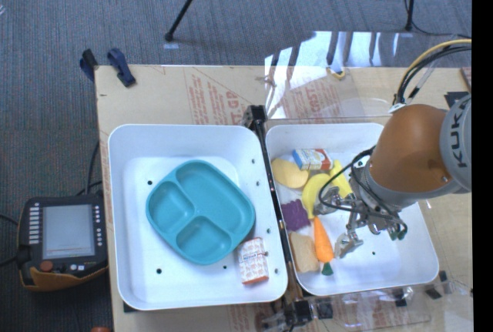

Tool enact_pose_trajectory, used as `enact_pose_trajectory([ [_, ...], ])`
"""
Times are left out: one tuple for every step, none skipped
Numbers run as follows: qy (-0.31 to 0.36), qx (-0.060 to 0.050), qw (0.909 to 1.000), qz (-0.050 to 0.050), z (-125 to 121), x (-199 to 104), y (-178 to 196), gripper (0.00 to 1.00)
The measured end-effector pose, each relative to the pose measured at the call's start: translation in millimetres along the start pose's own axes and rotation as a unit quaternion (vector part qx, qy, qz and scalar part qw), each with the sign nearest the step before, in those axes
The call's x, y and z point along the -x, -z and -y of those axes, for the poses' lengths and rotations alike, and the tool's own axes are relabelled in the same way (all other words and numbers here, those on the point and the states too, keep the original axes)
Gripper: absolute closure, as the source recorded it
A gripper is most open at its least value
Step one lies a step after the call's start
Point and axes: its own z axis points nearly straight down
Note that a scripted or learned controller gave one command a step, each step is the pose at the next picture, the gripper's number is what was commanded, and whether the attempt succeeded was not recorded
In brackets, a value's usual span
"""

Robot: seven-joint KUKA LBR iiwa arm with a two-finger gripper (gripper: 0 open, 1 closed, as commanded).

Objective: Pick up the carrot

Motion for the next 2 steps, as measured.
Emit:
enact_pose_trajectory([
  [-0.03, 0.0, 0.9995, 0.0, -38, -36, 0, 0.0],
  [-0.028, -0.001, 0.9996, 0.002, -39, -34, 11, 1.0],
])
